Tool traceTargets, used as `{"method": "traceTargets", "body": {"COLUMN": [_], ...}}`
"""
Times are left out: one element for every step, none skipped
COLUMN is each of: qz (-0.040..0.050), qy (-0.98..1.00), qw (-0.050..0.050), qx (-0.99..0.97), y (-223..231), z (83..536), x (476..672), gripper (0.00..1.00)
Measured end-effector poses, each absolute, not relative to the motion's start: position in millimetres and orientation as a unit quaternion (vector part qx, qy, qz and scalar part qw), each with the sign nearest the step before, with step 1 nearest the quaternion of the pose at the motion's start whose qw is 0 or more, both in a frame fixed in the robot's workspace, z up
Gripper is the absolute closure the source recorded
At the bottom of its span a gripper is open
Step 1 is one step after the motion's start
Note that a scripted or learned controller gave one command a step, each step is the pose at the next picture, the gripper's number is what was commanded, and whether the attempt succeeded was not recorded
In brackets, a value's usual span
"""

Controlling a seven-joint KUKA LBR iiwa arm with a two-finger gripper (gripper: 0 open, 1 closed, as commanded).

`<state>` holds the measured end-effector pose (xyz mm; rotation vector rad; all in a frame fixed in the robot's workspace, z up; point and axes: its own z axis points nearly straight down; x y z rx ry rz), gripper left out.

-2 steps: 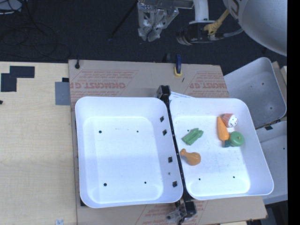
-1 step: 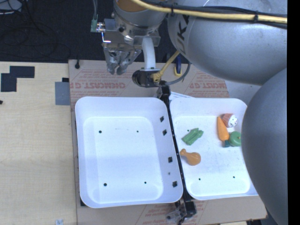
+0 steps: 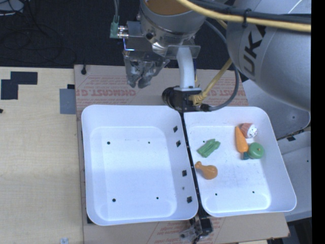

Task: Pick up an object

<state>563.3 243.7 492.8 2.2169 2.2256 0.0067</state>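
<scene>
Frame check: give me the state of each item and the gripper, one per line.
Gripper: raised above the bench behind the left bin, holding nothing visible.
Green toy: lying loose in the right bin.
Orange carrot: lying flat, untouched.
Green apple: resting beside the carrot.
Brown pear-shaped toy: lying on its side.
</scene>
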Motion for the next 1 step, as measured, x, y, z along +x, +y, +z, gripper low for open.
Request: {"method": "traceTargets", "body": {"qz": [-0.0023], "qy": [0.708], "qw": [-0.001], "qx": [0.706], "y": [244.4], "z": [486.1], "x": [565.1], "gripper": [0.0]}}
